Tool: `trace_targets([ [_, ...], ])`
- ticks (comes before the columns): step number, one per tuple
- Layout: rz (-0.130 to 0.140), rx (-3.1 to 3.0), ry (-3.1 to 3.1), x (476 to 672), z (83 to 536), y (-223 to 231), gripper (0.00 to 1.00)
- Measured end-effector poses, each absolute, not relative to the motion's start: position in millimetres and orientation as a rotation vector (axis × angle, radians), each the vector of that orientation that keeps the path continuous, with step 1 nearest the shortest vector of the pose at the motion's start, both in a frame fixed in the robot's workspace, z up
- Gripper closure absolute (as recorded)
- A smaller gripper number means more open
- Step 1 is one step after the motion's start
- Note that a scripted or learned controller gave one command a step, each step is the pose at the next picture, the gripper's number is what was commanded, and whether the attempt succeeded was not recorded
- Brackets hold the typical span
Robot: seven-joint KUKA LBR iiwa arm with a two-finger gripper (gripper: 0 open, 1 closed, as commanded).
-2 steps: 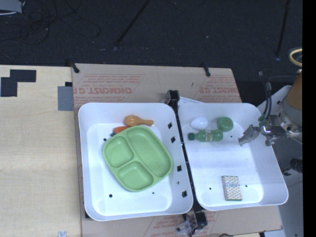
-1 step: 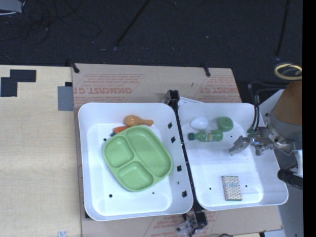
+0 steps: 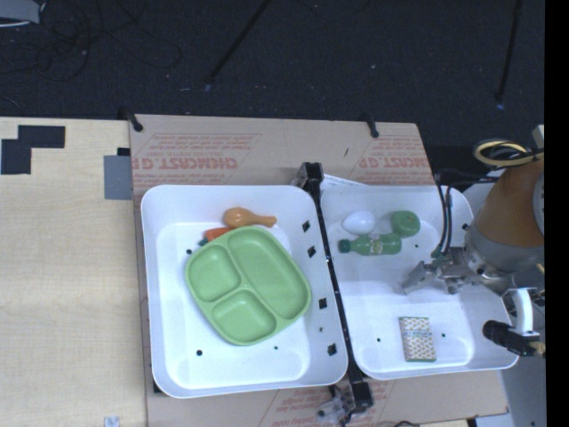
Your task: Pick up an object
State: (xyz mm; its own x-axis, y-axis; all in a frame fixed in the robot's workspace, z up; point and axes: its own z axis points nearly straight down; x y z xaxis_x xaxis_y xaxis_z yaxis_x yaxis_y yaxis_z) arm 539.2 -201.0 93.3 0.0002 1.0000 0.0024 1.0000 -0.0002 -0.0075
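Observation:
My gripper (image 3: 438, 277) hangs low over the right bin (image 3: 462, 363), near its right wall, on the grey arm with the orange band (image 3: 516, 207). It is open, with nothing between its fingers. To its left and a little farther back lies a green bottle (image 3: 371, 245) on its side, with a white egg-shaped object (image 3: 359, 222) and a round green object (image 3: 404, 223) just behind the bottle. A speckled rectangular pad (image 3: 417, 338) lies flat in the front of that bin, in front of the gripper.
The left bin (image 3: 164, 327) holds a green divided plate (image 3: 247, 284), with an orange pear-shaped object (image 3: 244, 217) and a red-orange piece (image 3: 216, 233) at the plate's far edge. A black divider (image 3: 324, 274) runs between the bins. Brown cardboard (image 3: 267, 149) lies under both.

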Motion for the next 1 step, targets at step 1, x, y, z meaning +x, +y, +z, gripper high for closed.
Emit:
trace_targets([
  [1, 0.003, -2.221, -2.216, 538.9, 87.2, -200.3, 0.00],
])
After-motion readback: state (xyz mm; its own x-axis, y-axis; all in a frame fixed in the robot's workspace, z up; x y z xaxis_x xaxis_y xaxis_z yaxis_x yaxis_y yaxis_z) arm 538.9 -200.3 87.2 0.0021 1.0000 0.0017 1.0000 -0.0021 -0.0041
